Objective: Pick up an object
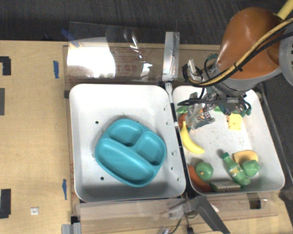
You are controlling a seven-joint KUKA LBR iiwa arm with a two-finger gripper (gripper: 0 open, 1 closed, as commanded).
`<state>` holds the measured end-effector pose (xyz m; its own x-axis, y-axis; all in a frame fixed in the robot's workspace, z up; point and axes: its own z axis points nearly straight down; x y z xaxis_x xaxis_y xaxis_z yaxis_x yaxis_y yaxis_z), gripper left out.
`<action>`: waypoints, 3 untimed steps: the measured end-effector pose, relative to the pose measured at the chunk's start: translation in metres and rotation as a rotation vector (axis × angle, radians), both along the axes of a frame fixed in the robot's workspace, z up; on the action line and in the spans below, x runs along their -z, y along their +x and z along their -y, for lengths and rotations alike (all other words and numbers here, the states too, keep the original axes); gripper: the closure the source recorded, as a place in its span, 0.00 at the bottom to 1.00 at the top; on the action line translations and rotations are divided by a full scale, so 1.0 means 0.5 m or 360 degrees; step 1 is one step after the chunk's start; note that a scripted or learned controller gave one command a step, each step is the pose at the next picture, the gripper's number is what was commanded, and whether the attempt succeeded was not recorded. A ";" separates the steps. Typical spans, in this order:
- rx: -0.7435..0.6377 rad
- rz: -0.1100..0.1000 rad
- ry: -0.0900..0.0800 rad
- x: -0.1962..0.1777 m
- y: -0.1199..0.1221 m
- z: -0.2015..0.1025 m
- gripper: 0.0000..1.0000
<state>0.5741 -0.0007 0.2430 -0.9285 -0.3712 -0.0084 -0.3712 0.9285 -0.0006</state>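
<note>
The wooden counter [24, 145] carried two white bins. The left bin [83, 101] held a teal divided plate [131, 151]. In the right bin [268, 145], the fingers [201, 117] hung at ten o'clock (open or closed, I couldn't tell), just above a banana [189, 139]; green toys [241, 169] lay at five o'clock.

- Single fixed camera, mounted above the counter [24, 130], looking down at a slant.
- Both white bins in frame: left bin [83, 106], right bin [268, 150], side by side.
- Arm [249, 43] enters from the view's right, top corner.
- Moderate standoff; counter edges partly visible.
</note>
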 end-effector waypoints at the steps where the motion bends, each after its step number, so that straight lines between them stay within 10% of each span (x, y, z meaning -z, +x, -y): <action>1: -0.0387 0.0008 -0.0006 -0.097 0.111 0.096 1.00; 2: -0.0433 -0.0006 0.0000 -0.028 0.153 0.033 1.00; 3: -0.0054 0.0010 -0.0003 -0.171 0.189 0.121 1.00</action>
<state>0.6685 -0.0614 0.3286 -0.9154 -0.4023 -0.0134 -0.4023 0.9155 -0.0048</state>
